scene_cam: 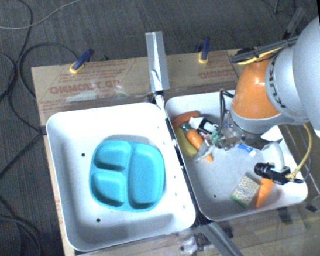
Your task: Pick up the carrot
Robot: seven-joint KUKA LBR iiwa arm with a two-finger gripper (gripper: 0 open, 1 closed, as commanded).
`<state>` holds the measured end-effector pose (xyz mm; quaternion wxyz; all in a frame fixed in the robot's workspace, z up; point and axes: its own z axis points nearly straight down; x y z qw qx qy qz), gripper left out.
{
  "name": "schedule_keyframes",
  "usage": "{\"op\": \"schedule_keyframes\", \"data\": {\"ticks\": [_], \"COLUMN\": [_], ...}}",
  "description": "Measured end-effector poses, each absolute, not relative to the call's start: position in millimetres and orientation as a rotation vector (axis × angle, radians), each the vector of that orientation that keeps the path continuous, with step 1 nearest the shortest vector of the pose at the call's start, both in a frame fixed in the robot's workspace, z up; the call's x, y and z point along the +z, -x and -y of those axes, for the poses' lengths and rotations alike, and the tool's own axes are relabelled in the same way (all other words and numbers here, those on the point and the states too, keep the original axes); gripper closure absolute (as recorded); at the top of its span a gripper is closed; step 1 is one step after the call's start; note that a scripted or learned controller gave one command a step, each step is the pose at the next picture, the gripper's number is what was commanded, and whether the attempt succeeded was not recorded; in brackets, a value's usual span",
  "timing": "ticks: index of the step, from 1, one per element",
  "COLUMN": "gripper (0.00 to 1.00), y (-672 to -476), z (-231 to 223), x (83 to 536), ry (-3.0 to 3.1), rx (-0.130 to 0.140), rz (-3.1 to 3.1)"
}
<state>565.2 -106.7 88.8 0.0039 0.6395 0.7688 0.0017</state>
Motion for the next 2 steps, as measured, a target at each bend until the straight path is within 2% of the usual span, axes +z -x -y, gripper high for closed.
{"op": "schedule_keyframes", "data": {"ticks": [1,2], "gripper": [1.0,1.0], "y": [-565.6,-614.0], "z": [106,23], "x": [99,184], "ry": [-2.005,-2.131], "rx": [0.007,-0.004], "rz": [-2.409,-2.307]}}
